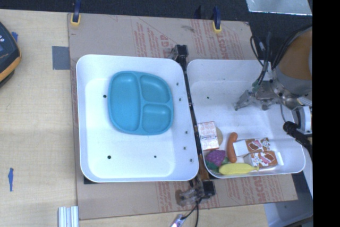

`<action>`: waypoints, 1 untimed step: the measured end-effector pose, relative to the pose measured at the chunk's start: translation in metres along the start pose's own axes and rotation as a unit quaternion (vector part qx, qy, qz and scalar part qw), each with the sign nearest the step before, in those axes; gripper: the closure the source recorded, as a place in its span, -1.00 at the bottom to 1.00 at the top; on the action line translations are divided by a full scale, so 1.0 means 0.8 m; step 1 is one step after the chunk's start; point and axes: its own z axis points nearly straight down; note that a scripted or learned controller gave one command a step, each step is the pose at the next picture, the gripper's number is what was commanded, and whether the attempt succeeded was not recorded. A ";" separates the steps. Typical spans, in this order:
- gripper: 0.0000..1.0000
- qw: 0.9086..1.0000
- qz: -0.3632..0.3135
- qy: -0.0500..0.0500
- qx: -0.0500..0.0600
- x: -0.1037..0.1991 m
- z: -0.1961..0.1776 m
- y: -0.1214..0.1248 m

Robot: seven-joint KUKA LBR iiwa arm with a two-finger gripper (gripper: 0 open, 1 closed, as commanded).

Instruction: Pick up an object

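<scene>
The pale wooden worktop (37,114) carries a brown cardboard sheet (133,34) clamped along its upper edge, with two white bins (85,114) side by side on it; a yellow-black device (6,56) sits at the frame's left edge

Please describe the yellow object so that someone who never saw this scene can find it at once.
Look in the right bin, at its near edge, where small items lie in a cluster. The banana lies flat along that rim, below the hot dog and right of the purple grapes. It is the only yellow, long, curved item there.
</scene>
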 end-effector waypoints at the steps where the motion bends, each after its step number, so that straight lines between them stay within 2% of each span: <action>1: -1.00 1.000 -0.001 0.000 0.000 -0.015 0.000 0.084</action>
